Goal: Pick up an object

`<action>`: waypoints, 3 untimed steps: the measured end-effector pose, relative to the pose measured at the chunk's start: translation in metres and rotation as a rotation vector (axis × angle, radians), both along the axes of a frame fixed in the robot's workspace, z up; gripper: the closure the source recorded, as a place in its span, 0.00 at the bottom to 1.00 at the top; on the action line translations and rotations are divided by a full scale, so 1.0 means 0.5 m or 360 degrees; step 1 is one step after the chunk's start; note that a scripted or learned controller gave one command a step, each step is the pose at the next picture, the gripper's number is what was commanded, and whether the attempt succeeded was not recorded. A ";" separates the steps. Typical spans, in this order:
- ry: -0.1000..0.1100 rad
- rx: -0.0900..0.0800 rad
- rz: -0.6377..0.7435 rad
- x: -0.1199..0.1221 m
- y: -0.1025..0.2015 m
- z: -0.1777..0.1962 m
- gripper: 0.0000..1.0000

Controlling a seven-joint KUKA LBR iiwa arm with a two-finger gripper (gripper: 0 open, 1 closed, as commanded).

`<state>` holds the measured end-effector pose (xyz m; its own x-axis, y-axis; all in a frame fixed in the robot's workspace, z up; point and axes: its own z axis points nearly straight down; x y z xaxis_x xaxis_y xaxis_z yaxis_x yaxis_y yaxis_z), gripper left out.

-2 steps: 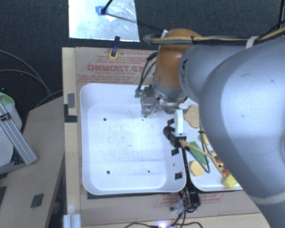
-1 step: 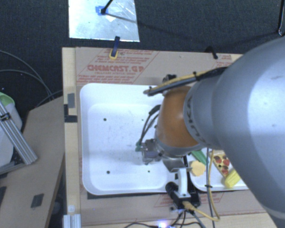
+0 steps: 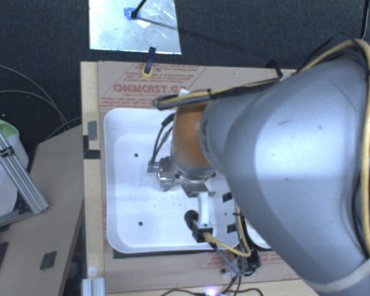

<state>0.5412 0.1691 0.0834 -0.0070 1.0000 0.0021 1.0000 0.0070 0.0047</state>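
Arm (image 3: 296, 159) hangs over the bin's (image 3: 126, 165) right side, poised for picking; any grip is hidden.

The large smooth grey metal arm housing (image 3: 296, 165) has a rounded, matte casing. An orange cylindrical band (image 3: 186, 137) sits above the wrist. Below it is a silver metal wrist flange (image 3: 184, 179) with a white bracket (image 3: 204, 209) and a black fitting (image 3: 191, 219). Yellow and black cables (image 3: 333, 48) run along the casing.
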 end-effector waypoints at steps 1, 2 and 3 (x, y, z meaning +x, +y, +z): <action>-0.0020 0.0006 0.0005 0.257 0.140 0.049 1.00; 0.0006 -0.0006 -0.0019 0.256 -0.020 0.001 1.00; -0.0019 -0.0003 -0.0015 0.262 -0.121 0.266 1.00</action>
<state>0.6721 0.1084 0.2163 0.0025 1.0000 0.0002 0.9999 -0.0025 0.0165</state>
